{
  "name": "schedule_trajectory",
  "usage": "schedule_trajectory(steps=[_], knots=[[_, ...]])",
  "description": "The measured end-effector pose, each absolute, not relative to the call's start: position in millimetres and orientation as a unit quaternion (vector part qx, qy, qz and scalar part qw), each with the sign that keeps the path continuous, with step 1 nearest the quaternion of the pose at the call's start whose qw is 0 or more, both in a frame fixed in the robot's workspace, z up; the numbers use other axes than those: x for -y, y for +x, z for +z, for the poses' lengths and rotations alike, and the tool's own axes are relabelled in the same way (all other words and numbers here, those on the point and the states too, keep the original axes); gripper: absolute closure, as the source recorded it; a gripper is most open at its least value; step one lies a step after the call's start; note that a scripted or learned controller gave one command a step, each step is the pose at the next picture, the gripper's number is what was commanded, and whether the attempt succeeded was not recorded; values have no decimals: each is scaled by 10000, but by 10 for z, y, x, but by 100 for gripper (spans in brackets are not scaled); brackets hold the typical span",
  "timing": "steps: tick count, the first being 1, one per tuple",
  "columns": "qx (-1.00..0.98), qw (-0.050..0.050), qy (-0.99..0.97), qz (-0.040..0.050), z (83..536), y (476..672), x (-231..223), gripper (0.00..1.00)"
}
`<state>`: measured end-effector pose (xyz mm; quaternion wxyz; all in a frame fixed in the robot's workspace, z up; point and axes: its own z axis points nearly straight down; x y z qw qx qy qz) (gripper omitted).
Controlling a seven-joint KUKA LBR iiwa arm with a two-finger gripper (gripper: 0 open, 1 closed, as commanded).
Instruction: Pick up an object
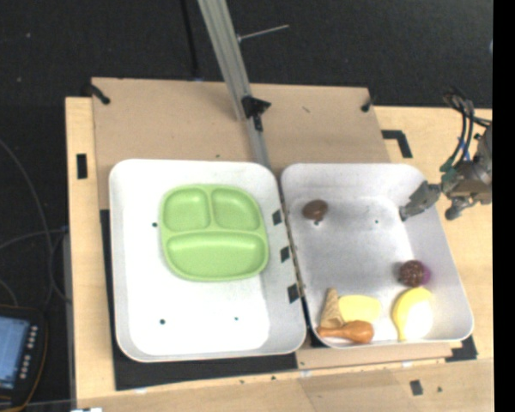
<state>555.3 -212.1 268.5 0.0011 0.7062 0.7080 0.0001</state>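
The right bin [360, 183] holds several small items. A brown round piece [315, 210] lies near its upper left. A dark purple lump [414, 273] sits toward the right wall. Along the front lie a yellow rounded fruit [414, 313], a pale yellow piece [360, 306], an orange carrot-like piece [354, 332] and a tan cone [330, 305]. My gripper [435, 206] hovers over the bin's upper right corner, open, with nothing between its fingers. It stands apart from all the items.
The left bin [137, 316] holds a green divided plate [215, 233]. A slanted metal pole [232, 67] rises behind the bins. Cables hang at the arm's wrist [463, 136]. A tablet [9, 350] sits off the bench at lower left.
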Motion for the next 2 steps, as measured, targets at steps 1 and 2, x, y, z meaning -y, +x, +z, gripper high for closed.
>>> schedule_trajectory(steps=[1, 2], knots=[[-7080, 11, 7062, 1, 2685, 5553, 2121, 0], [-7069, -6, 7073, -15, 2236, 5543, 2204, 0]])
